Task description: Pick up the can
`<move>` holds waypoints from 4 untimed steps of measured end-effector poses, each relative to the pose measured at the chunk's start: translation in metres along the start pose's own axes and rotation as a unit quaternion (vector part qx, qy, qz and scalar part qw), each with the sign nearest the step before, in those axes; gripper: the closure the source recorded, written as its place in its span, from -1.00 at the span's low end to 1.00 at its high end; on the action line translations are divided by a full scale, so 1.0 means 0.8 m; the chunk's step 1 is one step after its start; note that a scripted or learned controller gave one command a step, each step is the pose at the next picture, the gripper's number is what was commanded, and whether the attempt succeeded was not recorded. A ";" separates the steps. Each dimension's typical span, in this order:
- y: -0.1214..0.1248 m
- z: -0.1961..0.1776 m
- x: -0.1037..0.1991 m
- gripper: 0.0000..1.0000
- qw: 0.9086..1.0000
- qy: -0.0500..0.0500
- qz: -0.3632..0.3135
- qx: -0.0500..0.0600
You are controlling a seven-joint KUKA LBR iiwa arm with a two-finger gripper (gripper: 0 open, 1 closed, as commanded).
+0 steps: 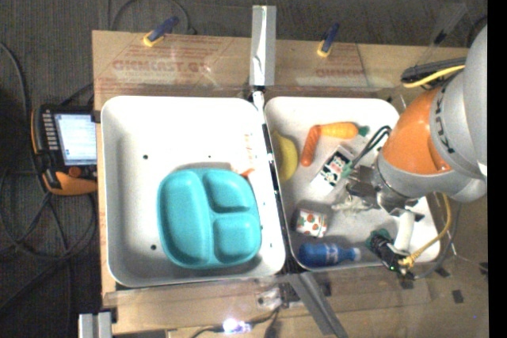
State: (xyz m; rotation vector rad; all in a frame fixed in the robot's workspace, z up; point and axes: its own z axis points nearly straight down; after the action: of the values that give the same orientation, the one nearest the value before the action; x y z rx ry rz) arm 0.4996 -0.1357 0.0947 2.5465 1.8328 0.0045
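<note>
We locate the can (312, 222) in the right bin (388, 108), at lower centre of the frame. It is small, white with red markings, and lies near the bin's left wall. A blue bottle (329, 253) lies on its side just below it, close against the bin's lower wall. We judge this pairing matters: a descent that drifts downward in the frame could strike the bottle instead.

The tool (358, 190) sits to the right of the can, low in the right bin and under the orange band of the arm (420, 142). We cannot tell its state, since the wrist covers it. Nothing is visibly held. The can stands apart from the tool, so we judge the pick not yet made.

Above the tool lies a white carton (336, 165), and above that a carrot (333, 132). A banana (286, 156) rests along the bin's left wall, above the can. We judge that the arm reaches from the right because its base stands there.

The left bin (127, 170) holds a teal tray (209, 218) and plays no part in this step. The next move calls for a shift left toward the can.
</note>
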 end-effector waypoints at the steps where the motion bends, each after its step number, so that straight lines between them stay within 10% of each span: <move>1: 0.000 0.000 0.000 -1.00 1.000 0.000 0.000 0.000; 2: 0.097 -0.139 -0.017 -1.00 0.988 -0.004 0.154 0.007; 3: 0.068 -0.012 0.022 -1.00 0.979 -0.003 0.204 0.007; 4: 0.067 -0.018 0.023 1.00 0.979 -0.006 0.202 0.012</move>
State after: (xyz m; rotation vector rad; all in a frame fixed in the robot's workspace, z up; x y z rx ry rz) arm 0.5558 -0.1353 0.1090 2.8757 1.2852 -0.0305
